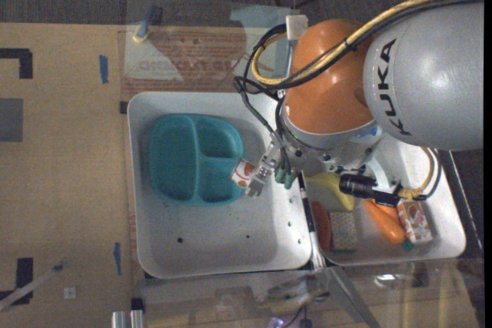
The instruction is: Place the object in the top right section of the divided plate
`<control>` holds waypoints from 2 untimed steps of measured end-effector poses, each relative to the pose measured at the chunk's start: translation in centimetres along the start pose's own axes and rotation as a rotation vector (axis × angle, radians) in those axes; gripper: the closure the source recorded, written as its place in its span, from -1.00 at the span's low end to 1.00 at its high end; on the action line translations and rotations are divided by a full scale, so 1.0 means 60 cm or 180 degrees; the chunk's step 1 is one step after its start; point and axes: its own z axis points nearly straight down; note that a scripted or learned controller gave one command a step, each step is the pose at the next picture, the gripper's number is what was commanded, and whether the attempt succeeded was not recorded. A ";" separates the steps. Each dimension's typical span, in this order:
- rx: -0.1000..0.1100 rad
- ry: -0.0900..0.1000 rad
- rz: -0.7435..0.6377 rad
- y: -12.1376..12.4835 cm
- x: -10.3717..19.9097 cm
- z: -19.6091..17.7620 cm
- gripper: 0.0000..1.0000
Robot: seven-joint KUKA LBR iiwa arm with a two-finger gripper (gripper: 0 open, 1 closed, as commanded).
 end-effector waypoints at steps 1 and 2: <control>-0.0013 -0.0017 -0.0596 0.055 -0.003 0.019 1.00; -0.0018 -0.0022 -0.1477 0.116 0.022 0.007 1.00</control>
